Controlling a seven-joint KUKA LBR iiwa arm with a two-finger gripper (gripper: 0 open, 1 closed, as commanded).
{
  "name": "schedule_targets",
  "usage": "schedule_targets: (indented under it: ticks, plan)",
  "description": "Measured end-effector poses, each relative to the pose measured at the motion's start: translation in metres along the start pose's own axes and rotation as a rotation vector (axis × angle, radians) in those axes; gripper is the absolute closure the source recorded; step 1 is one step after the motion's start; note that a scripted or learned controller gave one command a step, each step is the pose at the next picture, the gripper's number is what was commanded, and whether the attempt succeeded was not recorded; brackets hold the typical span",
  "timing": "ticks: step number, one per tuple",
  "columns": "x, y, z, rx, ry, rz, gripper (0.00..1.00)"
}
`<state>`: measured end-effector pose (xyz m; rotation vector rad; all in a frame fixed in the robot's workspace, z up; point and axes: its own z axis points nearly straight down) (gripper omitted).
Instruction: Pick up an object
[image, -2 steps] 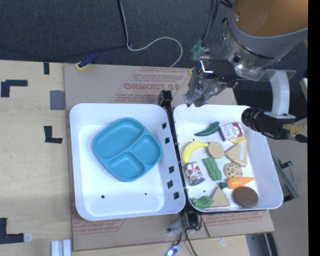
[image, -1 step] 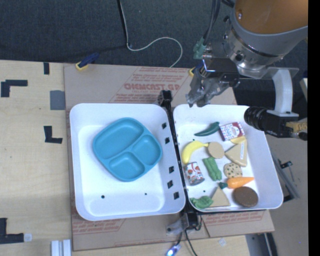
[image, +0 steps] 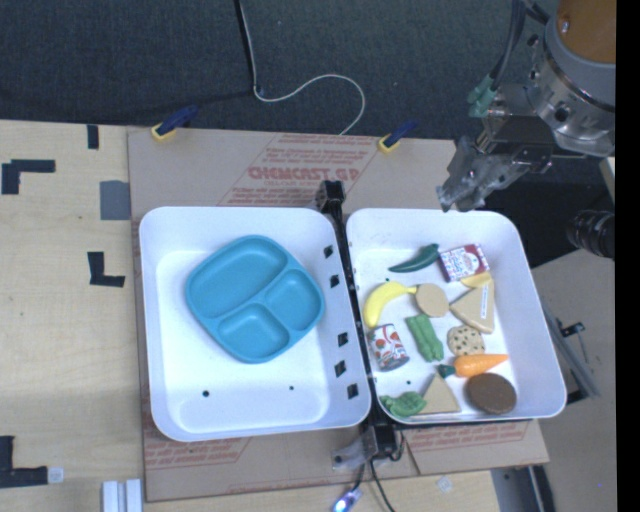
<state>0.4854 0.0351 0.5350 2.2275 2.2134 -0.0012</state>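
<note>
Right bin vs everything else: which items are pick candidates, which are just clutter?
Pick candidates, in the right bin:
banana
carrot
cookie
brown disc
red carton
gripper above the bin's far edge

Just lying about:
blue divided tray in the left bin
white cable

Arm (image: 575, 60) cropped at top-right edge

Right bin (image: 530, 290): toy food packed close through middle and front, little gap between pieces; open white floor along back-left strip. Left bin (image: 160, 300): blue tray (image: 255, 297) fills centre, bare floor around it, widest along front edge.
</note>
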Motion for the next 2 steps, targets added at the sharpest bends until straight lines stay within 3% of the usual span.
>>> schedule_targets:
  ticks: [2]
  plan:
    - [0.0046, 0.0008, -0.0194, 0.002, -0.001, -0.008, 1.0]
